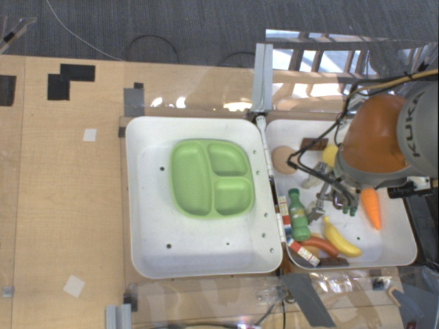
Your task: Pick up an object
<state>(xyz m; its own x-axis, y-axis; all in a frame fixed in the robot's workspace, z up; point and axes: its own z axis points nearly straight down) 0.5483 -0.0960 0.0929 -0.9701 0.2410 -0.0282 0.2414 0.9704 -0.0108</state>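
The grey arm [384,139] is reached in from the right and is bent down over the right bin [405,252]. Its orange band is seen from above, and it hides part of that bin. The gripper [334,201] is pointed down into the middle of the bin. Nothing is seen between its metal tips. How wide it is spread cannot be told.

Small toys are spread around it. A green bottle [298,214] is lying just to its left, near the bin's left wall. A yellow banana [339,237] is lying just below it. A carrot [371,208] is placed to its right. A red thing [317,244] is tucked beside the banana. A round tan thing [282,160] is lying near the top left corner.

A green plate [211,178] with three parts is set in the left bin [158,245].
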